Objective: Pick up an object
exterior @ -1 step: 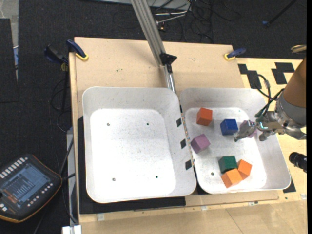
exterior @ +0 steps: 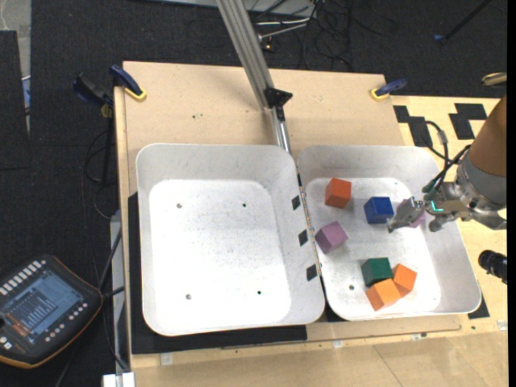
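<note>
My gripper (exterior: 405, 216) hovers in the right bin (exterior: 451, 293), just right of the blue cube (exterior: 377, 210). Jaw state: cannot tell. Orange cube (exterior: 339, 192) farther left, purple cube (exterior: 330, 236) nearer.

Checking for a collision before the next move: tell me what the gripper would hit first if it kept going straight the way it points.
Probably the blue cube. The gripper points toward the view's left, and that cube lies just ahead of its tips. Height is unclear from this slanted view, so it might pass above the cube.
</note>
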